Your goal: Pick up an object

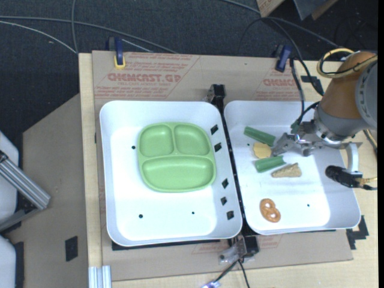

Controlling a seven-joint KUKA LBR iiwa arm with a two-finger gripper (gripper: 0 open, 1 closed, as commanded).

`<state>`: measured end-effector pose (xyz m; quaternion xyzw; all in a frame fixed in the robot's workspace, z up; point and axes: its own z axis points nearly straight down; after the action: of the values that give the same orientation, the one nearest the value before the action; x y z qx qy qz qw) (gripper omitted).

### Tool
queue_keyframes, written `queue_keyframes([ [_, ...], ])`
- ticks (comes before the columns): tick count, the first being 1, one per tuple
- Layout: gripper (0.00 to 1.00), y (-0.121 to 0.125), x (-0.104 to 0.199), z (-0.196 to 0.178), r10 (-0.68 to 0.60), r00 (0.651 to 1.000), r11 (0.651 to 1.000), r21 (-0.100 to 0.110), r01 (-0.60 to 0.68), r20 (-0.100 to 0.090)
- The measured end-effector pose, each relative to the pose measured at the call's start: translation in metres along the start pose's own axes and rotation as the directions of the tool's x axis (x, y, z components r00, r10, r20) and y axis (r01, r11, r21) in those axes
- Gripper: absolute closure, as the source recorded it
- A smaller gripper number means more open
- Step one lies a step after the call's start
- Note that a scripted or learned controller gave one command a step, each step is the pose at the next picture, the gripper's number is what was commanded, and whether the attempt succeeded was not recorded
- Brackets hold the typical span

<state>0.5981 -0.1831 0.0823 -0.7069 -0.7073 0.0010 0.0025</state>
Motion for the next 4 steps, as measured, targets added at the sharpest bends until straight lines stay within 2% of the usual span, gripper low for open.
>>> queue_keyframes([
  [1, 1.0, 0.002, 0.0, -0.014, 0.0, 1.0, 1.0, -0.006, 0.0, 0.001],
  [2, 1.0, -0.002, 0.002, -0.078, -0.001, 1.0, 1.0, -0.012, 0.001, 0.004],
  [4, 1.0, 0.0, -0.002, -0.153, -0.001, 1.0, 1.0, -0.01, 0.001, 0.004],
])
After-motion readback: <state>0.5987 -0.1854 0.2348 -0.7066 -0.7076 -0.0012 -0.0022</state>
